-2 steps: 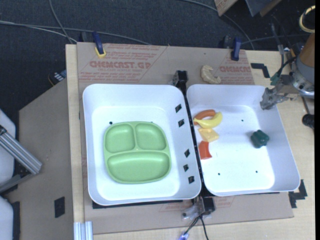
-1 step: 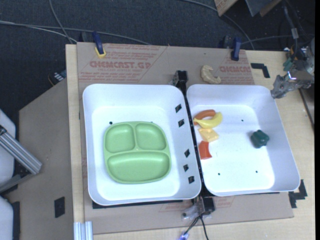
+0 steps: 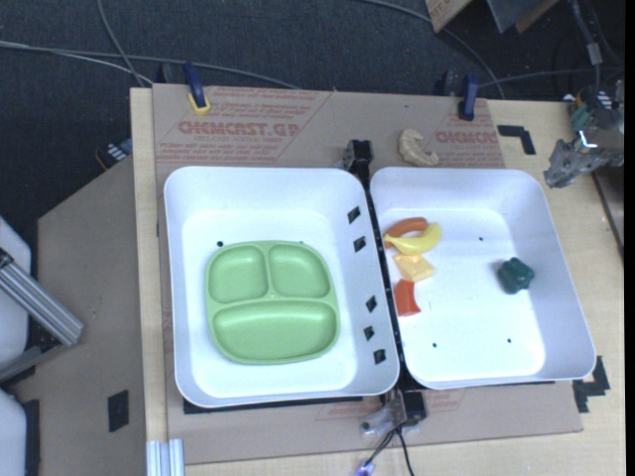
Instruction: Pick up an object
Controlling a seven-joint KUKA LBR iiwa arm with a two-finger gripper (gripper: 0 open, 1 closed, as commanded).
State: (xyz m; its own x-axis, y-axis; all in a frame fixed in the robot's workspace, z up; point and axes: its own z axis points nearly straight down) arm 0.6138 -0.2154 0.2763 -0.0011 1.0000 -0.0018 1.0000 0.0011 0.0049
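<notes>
Your gripper (image 3: 585, 147) sits off the right bin (image 3: 556, 266), past its upper-right corner; can't tell how it's set from here. Candidates all inside that bin: green object (image 3: 515, 275) near the right wall, alone. Yellow piece (image 3: 417, 238), orange piece (image 3: 405, 226) and red piece (image 3: 407, 297) bunch by the left wall. Risk: going for that cluster likely means a wall strike or a two-item grab.

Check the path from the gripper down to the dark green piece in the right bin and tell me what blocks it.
Nothing visible blocks it. The gripper sits beyond the right bin's far right corner, and the dark green piece lies alone on the bin floor. The yellow and orange pieces lie apart, against the left wall.
</notes>
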